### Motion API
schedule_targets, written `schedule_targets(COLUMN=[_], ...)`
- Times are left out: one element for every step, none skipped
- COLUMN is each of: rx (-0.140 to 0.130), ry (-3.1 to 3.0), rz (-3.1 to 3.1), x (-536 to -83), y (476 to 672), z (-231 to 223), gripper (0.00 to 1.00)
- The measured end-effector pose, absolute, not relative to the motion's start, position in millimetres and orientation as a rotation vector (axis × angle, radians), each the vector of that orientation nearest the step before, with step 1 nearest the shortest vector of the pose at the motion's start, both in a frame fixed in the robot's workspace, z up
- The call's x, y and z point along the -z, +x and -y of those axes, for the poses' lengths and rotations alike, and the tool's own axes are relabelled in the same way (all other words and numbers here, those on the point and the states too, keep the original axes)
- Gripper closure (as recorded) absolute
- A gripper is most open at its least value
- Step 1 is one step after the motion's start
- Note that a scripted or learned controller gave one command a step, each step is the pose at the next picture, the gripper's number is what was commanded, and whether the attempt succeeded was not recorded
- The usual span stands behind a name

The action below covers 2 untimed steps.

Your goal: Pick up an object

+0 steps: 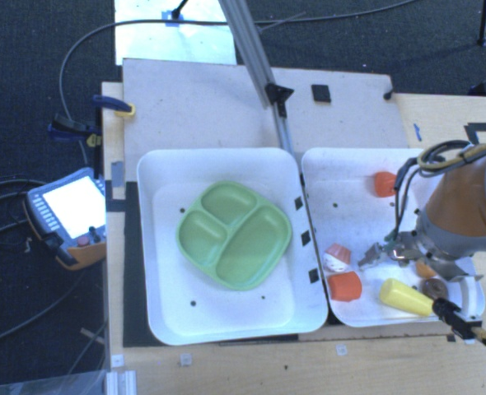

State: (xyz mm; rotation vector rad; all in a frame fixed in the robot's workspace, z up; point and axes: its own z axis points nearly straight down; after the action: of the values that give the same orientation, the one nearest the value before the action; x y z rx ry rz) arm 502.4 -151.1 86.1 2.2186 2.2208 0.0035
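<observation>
Seen from above, a table (226,105) carries two shallow white bins side by side. The left bin (156,220) holds a green divided plate (235,234). The right bin (342,179) holds an orange cup (384,183) at its far side, a small red and white object (337,258) with an orange block (346,286) just near of it, and a yellow cylinder (406,298) along the near edge. The grey and orange arm (465,208) reaches in from the right; its end effector (375,255) hangs low right of the red and white object, whether spread or pressed together cannot be told
</observation>
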Motion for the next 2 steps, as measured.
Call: schedule_targets(rx=[-0.009,-0.004], ry=[2.212,2.214], rz=[-2.211,-2.223], x=[-99.6,-148.6], y=[505.1,498.5], z=[152.7,148.6], gripper=[1.00,1.00])
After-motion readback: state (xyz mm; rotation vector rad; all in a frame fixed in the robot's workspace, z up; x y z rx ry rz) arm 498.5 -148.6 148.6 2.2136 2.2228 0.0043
